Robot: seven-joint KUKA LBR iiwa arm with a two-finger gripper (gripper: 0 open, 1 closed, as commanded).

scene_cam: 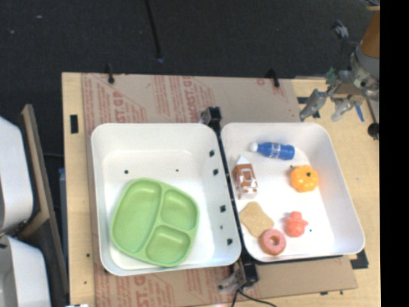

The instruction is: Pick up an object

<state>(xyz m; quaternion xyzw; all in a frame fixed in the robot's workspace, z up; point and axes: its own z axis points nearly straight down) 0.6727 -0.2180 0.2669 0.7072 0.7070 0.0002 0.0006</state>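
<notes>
1. The gripper (327, 105) hangs off the far right corner of the right bin (342, 190), above the bench and outside the bin wall. Its two fingers stand apart, with nothing between them.
2. The right bin carries every candidate object: a blue and white bottle (273, 150) lying on its side near the far wall; an orange pumpkin-like toy (304, 178) to the bottle's right and nearer the viewer; a small brown and white carton (245, 178) by the inner wall; a tan slice of toast (256, 218) below the carton; a pink doughnut (273, 241) touching or just beside the toast; and a red toy (294, 224) just beside the doughnut.
3. The left bin (102, 152) holds a green divided plate (154, 221), lying flat.
4. Step in hand, as judged: approach. No object is selected or gripped yet.
5. Next move, as judged: travel inward over the right bin, settle above one object, then descend with the fingers astride it.
6. Finding: the bottle and the pumpkin-like toy stand well apart from their neighbours and lie nearest the gripper; the toast, doughnut and red toy crowd together and risk a fouled grasp.
</notes>
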